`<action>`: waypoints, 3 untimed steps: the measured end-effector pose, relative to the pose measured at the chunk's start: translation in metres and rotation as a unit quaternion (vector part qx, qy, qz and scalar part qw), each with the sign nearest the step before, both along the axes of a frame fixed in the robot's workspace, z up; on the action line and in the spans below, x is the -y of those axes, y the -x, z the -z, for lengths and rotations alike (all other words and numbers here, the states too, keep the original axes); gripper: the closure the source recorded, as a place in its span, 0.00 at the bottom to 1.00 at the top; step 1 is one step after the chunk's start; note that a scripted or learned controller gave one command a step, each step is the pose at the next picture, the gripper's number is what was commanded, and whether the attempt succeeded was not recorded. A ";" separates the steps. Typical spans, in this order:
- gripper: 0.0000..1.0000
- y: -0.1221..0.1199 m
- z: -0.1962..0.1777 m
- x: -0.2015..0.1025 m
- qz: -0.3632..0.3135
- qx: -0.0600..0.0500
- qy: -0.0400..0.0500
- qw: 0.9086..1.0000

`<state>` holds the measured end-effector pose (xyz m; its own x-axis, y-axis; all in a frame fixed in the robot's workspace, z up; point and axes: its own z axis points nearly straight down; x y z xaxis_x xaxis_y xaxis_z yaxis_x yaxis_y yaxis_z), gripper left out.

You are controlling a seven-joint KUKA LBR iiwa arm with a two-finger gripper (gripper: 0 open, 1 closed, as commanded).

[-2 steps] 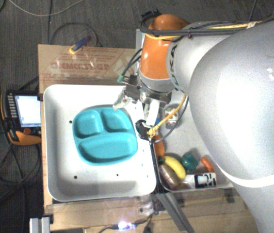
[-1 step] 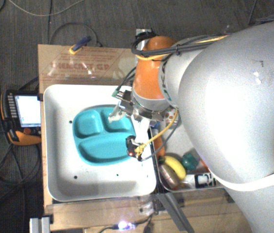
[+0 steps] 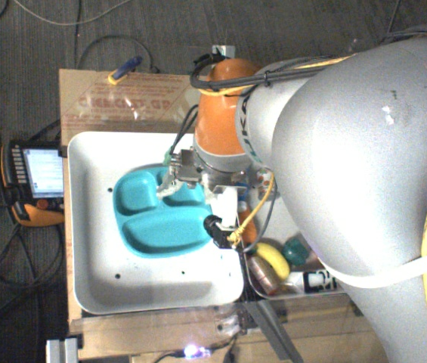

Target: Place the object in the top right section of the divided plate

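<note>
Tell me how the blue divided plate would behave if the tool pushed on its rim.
The blue divided plate looks like rigid moulded plastic, so it would probably keep its shape. It lies flat and shallow in the left white bin, so tipping seems unlikely. On that smooth bin floor it looks light and may simply slide.

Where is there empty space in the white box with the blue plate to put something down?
In the left bin, bare white floor runs along the near edge below the blue divided plate and down the left side beside it. The plate's big section looks bare too. It is crowded at the plate's upper right, under the gripper, and in the right bin among the yellow and teal objects.
</note>
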<state>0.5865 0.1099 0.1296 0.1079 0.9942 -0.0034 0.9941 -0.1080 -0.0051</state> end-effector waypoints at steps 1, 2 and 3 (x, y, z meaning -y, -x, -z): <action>0.00 -0.022 -0.041 0.067 0.066 0.000 0.001 0.998; 1.00 -0.021 -0.049 0.071 0.065 -0.002 0.006 0.998; 1.00 0.012 -0.053 0.159 0.059 0.000 0.000 0.998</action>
